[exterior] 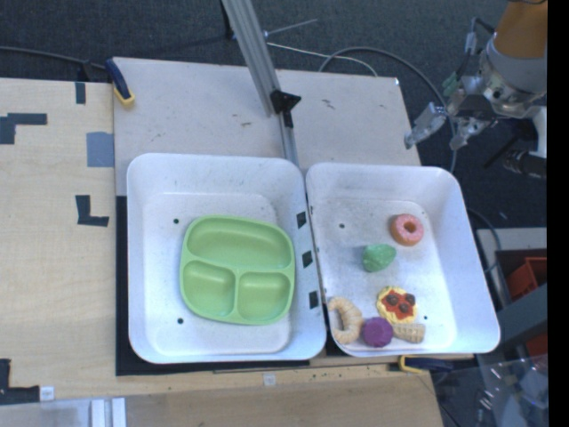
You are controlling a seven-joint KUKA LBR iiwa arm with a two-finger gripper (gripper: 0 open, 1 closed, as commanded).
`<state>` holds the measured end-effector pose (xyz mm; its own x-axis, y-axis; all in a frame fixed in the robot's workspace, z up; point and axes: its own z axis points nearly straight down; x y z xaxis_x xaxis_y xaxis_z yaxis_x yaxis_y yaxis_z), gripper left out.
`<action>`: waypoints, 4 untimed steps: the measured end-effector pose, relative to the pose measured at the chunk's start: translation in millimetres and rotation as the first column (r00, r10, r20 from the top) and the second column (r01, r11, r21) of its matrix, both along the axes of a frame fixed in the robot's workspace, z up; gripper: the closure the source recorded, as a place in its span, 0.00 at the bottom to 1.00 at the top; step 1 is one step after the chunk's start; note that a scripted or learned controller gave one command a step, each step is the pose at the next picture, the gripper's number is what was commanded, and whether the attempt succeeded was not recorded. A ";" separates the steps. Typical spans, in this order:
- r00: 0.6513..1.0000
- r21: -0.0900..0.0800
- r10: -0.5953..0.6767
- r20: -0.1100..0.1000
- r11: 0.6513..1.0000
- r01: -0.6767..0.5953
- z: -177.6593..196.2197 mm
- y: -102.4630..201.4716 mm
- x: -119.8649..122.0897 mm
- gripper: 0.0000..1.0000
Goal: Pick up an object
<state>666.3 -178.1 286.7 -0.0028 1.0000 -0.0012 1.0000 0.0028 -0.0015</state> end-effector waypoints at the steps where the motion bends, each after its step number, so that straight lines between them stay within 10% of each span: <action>1: 1.000 0.000 0.000 0.000 1.000 0.000 0.0 -0.1 0.0 0.00; 4: 1.000 0.001 0.001 -0.005 1.000 -0.001 -170.1 5.0 0.9 0.00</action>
<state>667.3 -173.1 116.6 -0.0036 1.0000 -0.0006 1.0000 0.0035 -0.0064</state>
